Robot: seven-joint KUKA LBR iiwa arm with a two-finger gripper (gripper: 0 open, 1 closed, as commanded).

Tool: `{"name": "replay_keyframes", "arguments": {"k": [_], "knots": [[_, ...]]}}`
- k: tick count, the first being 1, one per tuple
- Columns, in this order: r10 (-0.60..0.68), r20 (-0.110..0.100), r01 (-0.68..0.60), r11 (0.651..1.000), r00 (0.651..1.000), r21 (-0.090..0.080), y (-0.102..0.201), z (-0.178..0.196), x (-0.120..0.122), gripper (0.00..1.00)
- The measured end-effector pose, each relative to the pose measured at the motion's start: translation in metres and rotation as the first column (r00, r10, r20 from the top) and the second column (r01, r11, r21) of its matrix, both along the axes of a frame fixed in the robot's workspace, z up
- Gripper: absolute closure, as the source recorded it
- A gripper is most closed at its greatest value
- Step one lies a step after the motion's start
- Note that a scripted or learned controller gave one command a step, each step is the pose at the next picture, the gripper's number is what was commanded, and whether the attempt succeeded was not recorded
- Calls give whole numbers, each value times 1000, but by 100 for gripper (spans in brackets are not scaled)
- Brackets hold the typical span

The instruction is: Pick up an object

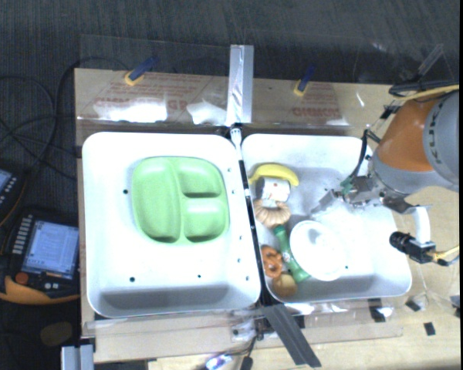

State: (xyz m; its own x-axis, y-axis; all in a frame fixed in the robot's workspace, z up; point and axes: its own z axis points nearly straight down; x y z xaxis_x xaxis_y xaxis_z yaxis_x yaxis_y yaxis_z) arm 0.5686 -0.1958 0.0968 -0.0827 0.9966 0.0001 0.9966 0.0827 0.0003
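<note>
Worktop [92, 91]: two white bins side by side.
Right bin [386, 284]: banana [275, 174], white bowl [319, 250], toys heaped against its left wall.
My fingers [329, 200]: low beside the heap; clenched or released, I cannot tell.
Left bin [108, 284]: green tray [180, 199].

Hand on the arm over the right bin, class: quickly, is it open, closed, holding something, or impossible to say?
Hand: cannot be told; it sits low over the right bin, too small to judge.

Arm [424, 141] cut off at right edge; green item [296, 269] mostly hidden under white bowl [319, 250].
</note>
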Motion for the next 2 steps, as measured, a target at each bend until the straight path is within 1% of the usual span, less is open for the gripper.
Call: {"name": "replay_keyframes", "arguments": {"k": [1,2], "knots": [[-82,0,82,997,997,-2,-26,51,27,0],[-55,0,55,998,998,-2,-28,132,16,0]]}}
